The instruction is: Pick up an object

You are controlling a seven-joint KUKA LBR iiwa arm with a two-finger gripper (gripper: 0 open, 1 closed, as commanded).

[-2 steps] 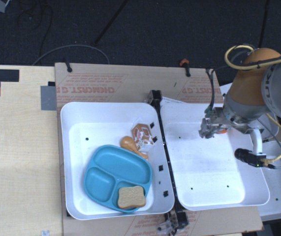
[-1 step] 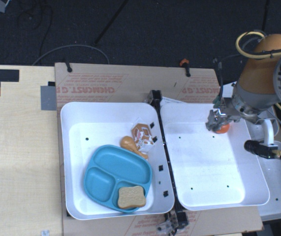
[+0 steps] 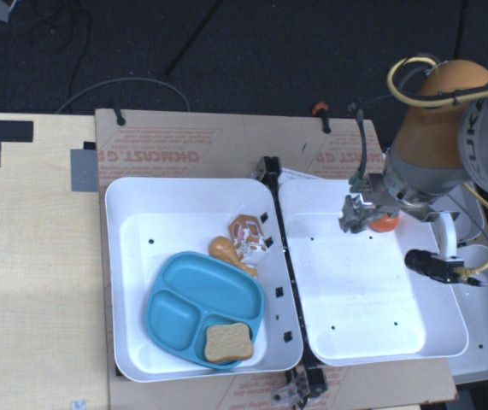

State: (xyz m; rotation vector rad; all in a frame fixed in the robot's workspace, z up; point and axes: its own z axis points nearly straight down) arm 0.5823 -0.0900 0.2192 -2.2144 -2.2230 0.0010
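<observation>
The pale wood worktop (image 3: 30,263) carries a brown cardboard sheet (image 3: 218,148), and on it two white bins side by side; dark floor with cables lies beyond. The left bin (image 3: 128,229) holds a blue tray (image 3: 188,301) with a slice of bread (image 3: 228,342) in one compartment, a wrapped snack (image 3: 248,231) and a tan toy (image 3: 225,249) just above the tray. The arm (image 3: 436,135) reaches over the right bin (image 3: 372,314), its hand (image 3: 356,216) low near the far wall beside a small orange object (image 3: 385,223). Whether it is clenched or released I cannot tell.
</observation>
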